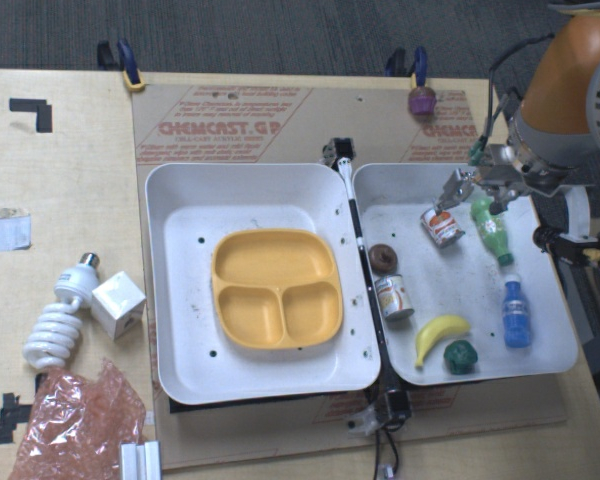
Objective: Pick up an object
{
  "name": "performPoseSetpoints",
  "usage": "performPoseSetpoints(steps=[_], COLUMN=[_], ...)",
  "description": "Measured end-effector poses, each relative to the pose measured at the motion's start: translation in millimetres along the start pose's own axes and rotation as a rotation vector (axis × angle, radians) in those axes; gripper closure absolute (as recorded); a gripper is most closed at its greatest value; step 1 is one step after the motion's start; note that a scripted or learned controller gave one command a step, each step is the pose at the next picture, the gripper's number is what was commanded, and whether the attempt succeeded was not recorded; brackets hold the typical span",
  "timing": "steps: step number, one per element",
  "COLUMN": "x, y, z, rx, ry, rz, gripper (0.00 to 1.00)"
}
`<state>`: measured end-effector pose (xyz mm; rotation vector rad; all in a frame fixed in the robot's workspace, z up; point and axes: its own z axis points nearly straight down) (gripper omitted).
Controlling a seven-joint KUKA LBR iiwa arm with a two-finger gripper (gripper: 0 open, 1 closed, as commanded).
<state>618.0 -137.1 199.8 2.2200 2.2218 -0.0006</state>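
The right bin (550, 363) holds a red-and-white can (442, 227), a green bottle (492, 232), a blue bottle (516, 314), a banana (440, 334), a green lump (461, 357), a brown donut (383, 258) and a second small can (393, 297). My gripper (474, 196) hangs over the bin's back part, open, with one finger above the red-and-white can and the other above the green bottle's top. Nothing sits between the fingers.
A yellow divided plate (277, 288) lies in the left bin (170, 268). On the bench to the left are a spiral light bulb (60, 316), a white cube (118, 303) and a pink plastic bag (75, 428). A purple object (422, 100) hangs by the back clamp.
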Motion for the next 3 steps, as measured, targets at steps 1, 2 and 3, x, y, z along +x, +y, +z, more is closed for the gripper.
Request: performPoseSetpoints(steps=[1, 2, 3], x=[14.6, 13.5, 86.7], y=[11.1, 11.4, -21.8], z=[107.1, 97.0, 7.2], rx=[0.000, -0.001, -0.001], ry=[0.000, -0.001, 0.000], rz=[-0.001, 0.002, 0.000], gripper=[0.00, 1.00, 1.00])
